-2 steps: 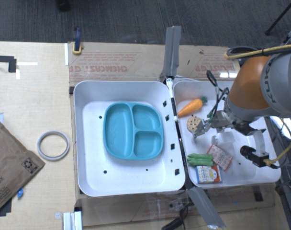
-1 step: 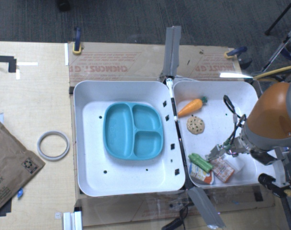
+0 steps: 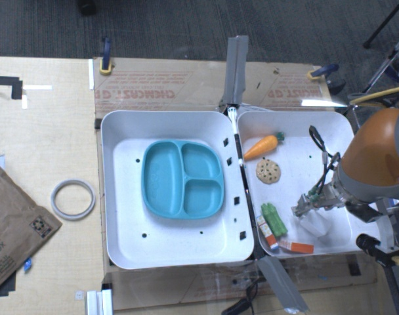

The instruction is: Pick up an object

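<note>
- Tool (image 3: 303, 209) low inside the right bin (image 3: 344, 120), its state unclear.
- Carrot (image 3: 260, 147), cookie (image 3: 268, 171) and green piece (image 3: 274, 219) left of it.
- Teal tray (image 3: 183, 179) in the left bin (image 3: 121, 195).

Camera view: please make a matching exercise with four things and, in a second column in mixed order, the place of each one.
Things:
1. Turquoise plastic divided plate
2. Orange toy carrot
3. Grey tape ring
4. Green ridged toy vegetable

Places:
A. on the bench, left of both bins
B. front of the right bin
C. in the left bin
D. back of the right bin

Pairs: 1-C, 2-D, 3-A, 4-B
</note>
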Tool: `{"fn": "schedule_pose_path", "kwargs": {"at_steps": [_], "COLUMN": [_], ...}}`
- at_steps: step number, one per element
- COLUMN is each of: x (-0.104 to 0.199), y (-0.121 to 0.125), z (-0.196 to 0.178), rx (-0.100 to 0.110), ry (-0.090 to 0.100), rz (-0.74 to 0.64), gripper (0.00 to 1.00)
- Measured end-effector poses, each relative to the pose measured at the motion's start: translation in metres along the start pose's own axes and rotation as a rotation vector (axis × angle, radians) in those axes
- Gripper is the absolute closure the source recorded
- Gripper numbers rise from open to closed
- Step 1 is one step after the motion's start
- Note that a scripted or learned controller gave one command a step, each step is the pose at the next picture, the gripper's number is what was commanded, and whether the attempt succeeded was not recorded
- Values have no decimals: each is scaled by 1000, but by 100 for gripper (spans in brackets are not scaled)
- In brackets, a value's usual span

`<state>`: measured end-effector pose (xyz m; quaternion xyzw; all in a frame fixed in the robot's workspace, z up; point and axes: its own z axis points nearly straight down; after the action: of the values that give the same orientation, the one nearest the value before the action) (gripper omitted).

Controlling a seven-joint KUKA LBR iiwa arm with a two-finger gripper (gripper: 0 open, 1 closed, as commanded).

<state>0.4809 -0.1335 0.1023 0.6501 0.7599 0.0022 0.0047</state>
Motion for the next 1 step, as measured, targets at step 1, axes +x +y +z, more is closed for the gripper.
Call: {"fn": "schedule_pose_path", "kwargs": {"at_steps": [1], "x": [70], "y": [9], "z": [-97], "rx": [12], "ry": [3], "rz": [125], "gripper": [100]}}
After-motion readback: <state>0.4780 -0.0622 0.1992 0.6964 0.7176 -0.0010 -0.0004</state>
